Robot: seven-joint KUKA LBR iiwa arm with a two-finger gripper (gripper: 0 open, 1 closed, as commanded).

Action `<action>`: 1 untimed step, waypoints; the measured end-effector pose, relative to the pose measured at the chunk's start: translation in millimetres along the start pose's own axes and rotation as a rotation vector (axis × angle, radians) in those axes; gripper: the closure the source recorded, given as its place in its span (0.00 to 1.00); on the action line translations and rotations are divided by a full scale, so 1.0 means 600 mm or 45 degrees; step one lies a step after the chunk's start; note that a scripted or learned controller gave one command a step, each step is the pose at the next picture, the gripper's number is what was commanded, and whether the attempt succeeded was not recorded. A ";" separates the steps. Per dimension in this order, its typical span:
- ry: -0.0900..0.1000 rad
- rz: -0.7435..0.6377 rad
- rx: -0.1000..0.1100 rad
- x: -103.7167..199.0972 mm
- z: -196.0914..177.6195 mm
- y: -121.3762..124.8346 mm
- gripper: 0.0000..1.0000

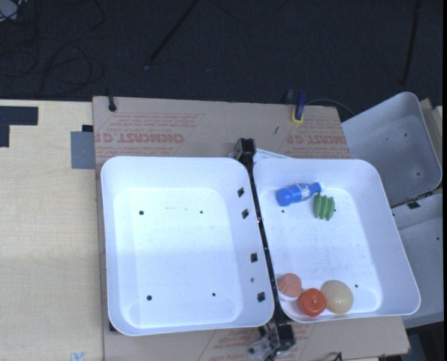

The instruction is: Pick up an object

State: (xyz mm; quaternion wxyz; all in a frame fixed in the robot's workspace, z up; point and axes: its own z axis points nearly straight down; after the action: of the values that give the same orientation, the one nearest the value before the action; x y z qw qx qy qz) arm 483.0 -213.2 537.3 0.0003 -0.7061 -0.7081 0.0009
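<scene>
Lying loose in right bin (pixel 392 277): blue bottle (pixel 297 193) beside green piece (pixel 324 206) near far wall; tomato (pixel 312 301), pale ball (pixel 337 295), pink disc (pixel 288 284) bunched at near corner, likely slid there; gripper state: cannot tell

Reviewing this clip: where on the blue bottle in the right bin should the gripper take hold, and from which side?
Probably across the blue bottle's wide body, coming straight down from above. It lies flat on its side, apart from the green object nearby, with open floor along both long sides, so fingers closing across its width should fit.
</scene>
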 end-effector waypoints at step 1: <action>0.000 -0.002 -0.001 0.000 0.000 0.004 0.00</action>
State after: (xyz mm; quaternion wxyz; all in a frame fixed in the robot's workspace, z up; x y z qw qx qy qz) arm 485.3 -213.2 537.4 0.0001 -0.7055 -0.7087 0.0008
